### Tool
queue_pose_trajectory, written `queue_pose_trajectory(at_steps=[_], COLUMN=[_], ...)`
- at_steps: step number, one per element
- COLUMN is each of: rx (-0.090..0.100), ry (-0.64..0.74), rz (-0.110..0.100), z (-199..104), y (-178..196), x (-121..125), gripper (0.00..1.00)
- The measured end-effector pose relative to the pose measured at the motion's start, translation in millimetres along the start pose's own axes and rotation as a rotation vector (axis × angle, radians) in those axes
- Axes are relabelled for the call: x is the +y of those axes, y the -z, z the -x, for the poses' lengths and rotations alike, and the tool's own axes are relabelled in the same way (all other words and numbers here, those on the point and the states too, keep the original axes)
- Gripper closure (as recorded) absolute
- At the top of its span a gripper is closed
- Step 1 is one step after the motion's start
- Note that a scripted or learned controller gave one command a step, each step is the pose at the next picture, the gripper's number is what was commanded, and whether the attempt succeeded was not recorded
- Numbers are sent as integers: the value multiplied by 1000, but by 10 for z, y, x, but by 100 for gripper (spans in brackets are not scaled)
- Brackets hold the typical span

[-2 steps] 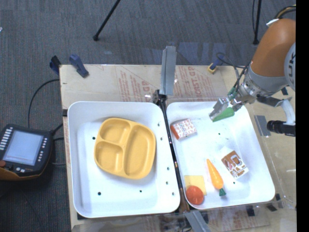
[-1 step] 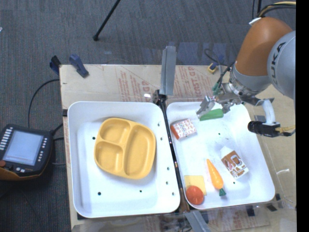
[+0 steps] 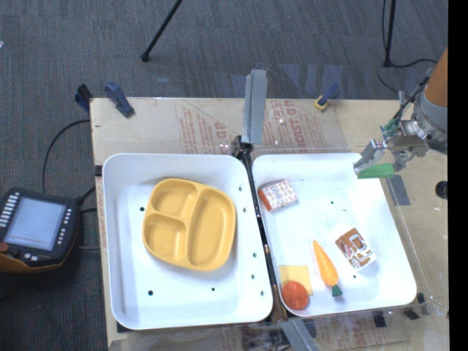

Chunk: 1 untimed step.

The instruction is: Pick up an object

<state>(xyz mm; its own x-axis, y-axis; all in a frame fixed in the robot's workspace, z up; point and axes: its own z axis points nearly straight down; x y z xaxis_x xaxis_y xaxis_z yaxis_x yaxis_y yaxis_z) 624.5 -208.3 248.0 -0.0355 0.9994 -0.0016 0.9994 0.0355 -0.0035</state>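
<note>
Tomato [image 3: 295, 294], nearest the lens, sits at the right bin's [image 3: 398, 265] front rim, touching a yellow cheese slice [image 3: 296, 275], with a carrot [image 3: 326, 265] just beside and a printed carton [image 3: 355, 248] beyond. No object is picked yet; the end effector [image 3: 377, 162] hovers over that bin's far right corner, and whether it is apart or together I cannot tell. Next it must descend onto one item. Left of the bin lies a yellow tray [image 3: 191, 223]; the counter [image 3: 183, 126] stands on grey carpet [image 3: 88, 35].

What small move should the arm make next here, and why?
Probably bring the tool left and down into the right bin. It sits over that bin's upper right corner, apart from every item there: the toy carrot, the brown carton, the red patterned packet and the tomato. The brown carton looks nearest.
</note>
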Motion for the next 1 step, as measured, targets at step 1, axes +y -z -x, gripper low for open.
queue_pose_trajectory(at_steps=[1], rx=[6], ry=[-14], rz=[-10], z=[-573], y=[-546], x=[-129], gripper=[100])
